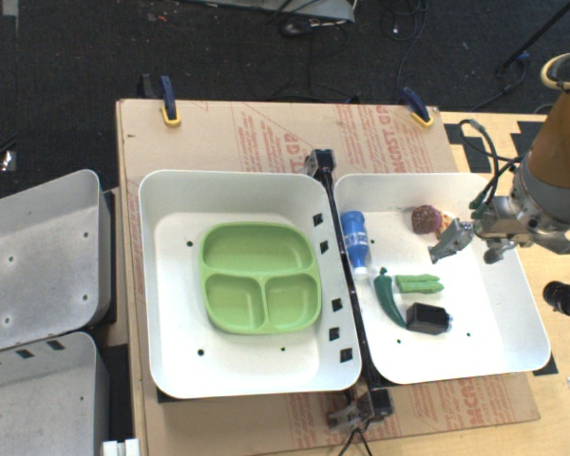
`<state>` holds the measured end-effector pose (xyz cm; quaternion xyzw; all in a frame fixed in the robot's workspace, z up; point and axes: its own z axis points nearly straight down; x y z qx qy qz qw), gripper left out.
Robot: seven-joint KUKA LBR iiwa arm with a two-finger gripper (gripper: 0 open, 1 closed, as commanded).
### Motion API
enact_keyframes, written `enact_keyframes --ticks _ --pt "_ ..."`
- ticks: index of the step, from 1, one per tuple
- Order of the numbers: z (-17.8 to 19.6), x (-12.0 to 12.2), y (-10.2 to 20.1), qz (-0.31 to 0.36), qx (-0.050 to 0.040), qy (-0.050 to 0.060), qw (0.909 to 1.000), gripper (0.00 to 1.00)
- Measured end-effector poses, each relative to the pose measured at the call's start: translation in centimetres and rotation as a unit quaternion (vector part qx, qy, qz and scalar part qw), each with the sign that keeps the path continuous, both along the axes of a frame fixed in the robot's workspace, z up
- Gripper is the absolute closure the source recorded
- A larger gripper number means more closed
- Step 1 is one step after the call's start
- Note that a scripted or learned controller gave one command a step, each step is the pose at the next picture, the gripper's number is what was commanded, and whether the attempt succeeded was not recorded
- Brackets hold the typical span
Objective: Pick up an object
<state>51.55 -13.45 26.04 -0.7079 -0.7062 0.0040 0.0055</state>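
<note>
**Mia:** White bins, two of them, side by side on the cardboard-covered bench (237, 131). See the gripper (453, 239)? It hangs over the right bin (513, 350), coming in from the right on that grey arm (551, 183) with the orange band.

**Ben:** Is it holding something?

**Mia:** No. Nothing sits between its fingers. I think they are a bit apart, but it is too small and dark for me to tell if it is open or closed.

**Ben:** What is near it?

**Mia:** A round reddish-brown thing (426, 219) lies just beside the gripper, on its far-left side. I can't tell if they touch.

**Ben:** And in front of it?

**Mia:** A pale green ridged toy (419, 283) lies near the gripper, down and a little to the left of it. A dark green curved thing (389, 298), like a bean, lies against that toy's left end. A small black block (427, 318) is next to the bean's lower end, farther from the gripper.

**Ben:** The blue one?

**Mia:** That is a blue bottle (355, 238) with a white end, lying down. It is well to the left of the gripper, along the wall between the bins.

**Ben:** And the other bin?

**Mia:** The left bin (171, 293) is far from the gripper. A light green plate (261, 276) with three parts lies flat in it.
</note>
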Motion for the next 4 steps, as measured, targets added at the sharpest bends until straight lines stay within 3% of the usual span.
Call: enact_keyframes --ticks 1,4 --pt "0.6 0.2 0.0 0.002 -0.0011 -0.006 1.0000 0.00" --pt "-16.0 -0.1 0.5 0.000 0.0005 -0.006 1.0000 0.00"
